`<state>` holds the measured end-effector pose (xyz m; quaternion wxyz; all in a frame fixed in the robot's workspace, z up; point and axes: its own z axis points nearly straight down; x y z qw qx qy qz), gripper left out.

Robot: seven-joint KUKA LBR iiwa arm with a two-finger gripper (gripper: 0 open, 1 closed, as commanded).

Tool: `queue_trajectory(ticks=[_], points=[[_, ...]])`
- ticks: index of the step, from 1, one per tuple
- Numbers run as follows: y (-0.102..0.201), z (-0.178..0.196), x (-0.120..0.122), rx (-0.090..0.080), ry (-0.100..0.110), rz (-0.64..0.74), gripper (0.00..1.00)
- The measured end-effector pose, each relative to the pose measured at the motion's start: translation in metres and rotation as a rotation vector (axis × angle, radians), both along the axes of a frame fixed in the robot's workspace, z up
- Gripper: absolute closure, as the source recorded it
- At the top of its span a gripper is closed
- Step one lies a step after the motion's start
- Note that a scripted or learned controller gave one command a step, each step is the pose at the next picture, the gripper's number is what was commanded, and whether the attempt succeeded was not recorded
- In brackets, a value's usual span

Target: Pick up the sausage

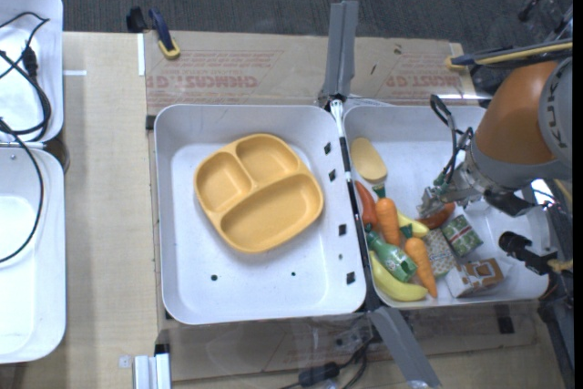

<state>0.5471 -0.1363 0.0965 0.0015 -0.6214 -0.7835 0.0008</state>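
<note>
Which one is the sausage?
Look in the right bin, the one crowded with toy food. The sausage lies near the middle, right beneath the gripper. It is dark reddish-brown and stubby, unlike the bright orange carrots and yellow banana to its left.

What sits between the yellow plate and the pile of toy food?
In the camera view, bare white bin floor, then the two bins' touching walls, separate the yellow plate from the toy food. Nothing else lies there.
</note>
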Motion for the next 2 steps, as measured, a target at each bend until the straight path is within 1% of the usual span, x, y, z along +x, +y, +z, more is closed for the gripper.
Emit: queue_trajectory(ticks=[1, 2], points=[[0.0608, 0.1387, 0.0765, -0.003, -0.001, 0.010, 1.00], [0.0606, 0.1383, 0.0763, -0.003, 0.000, 0.010, 0.00]])
